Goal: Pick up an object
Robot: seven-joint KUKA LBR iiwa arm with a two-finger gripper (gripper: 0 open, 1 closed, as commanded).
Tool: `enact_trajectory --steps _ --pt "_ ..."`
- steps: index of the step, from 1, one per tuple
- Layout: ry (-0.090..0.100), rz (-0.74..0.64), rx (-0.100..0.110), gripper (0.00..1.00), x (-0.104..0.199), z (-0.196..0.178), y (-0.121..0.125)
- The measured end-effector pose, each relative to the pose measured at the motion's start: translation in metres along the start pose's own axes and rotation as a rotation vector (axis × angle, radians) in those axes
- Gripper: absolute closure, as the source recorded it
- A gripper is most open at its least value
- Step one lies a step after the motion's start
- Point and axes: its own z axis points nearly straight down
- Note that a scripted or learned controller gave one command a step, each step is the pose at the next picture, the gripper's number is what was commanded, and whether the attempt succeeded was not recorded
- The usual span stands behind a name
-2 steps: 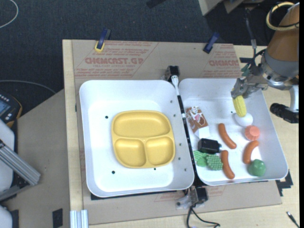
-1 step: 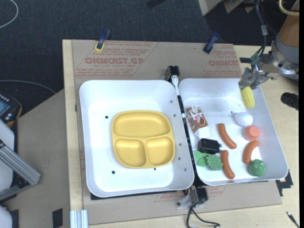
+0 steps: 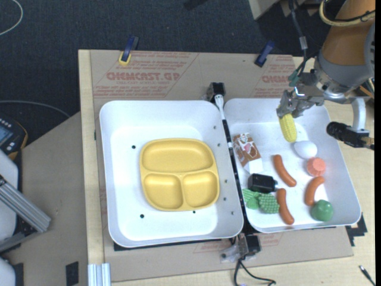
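Observation:
My gripper (image 3: 290, 111) hangs over the back of the right bin (image 3: 345, 177), reaching in from the upper right. A yellow corn cob (image 3: 289, 128) lies slantwise directly under it, its upper end right at the gripper's tip. I cannot see whether the two touch. Elsewhere in this bin lie a white egg (image 3: 305, 149), a salmon-coloured round piece (image 3: 317, 166), three sausages (image 3: 284, 170) (image 3: 314, 189) (image 3: 284, 206), a green ball (image 3: 322, 210), a green leafy piece (image 3: 265, 202), a black block (image 3: 262, 182) and a brown-and-white meat piece (image 3: 246, 148).
The left bin (image 3: 116, 159) holds a yellow divided plate (image 3: 178, 174). A black ridge (image 3: 228, 154) runs between the bins. A dark cable part (image 3: 348, 133) hangs over the right bin's right rim. Clamps (image 3: 127, 51) (image 3: 264, 55) grip the board's back edge.

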Motion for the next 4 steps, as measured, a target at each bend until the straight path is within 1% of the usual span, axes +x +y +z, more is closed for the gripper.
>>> enact_trajectory --steps 1,2,3,4 --pt "-0.002 0.001 -0.005 1.00 0.055 -0.008 0.009" --pt "0.000 0.000 0.001 1.00 0.112 0.001 -0.005" --pt "-0.002 0.002 0.001 1.00 0.138 0.006 -0.002" --pt "-0.003 0.004 -0.003 1.00 0.144 0.003 0.001"
